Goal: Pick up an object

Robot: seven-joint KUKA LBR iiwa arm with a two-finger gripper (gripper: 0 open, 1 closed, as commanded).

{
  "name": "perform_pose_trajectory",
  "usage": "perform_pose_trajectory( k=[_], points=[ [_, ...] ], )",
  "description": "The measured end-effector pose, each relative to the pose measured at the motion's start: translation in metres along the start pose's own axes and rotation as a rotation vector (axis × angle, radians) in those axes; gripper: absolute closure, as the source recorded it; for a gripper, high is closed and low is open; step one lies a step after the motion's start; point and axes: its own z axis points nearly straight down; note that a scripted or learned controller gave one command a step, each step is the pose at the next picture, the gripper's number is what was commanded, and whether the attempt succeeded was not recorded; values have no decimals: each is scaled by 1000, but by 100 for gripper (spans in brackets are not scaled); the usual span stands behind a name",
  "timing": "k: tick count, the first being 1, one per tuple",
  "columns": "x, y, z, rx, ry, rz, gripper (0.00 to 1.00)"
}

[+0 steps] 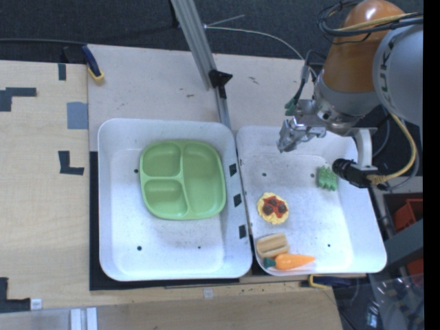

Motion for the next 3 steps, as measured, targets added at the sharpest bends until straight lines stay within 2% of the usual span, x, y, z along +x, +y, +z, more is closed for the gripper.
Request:
perform_pose_trajectory(
  k=[1,3],
  points=[
    [55,-5,4,0,-1,-1,100],
    [142,-29,23,2,-2,1,100]
  ],
)
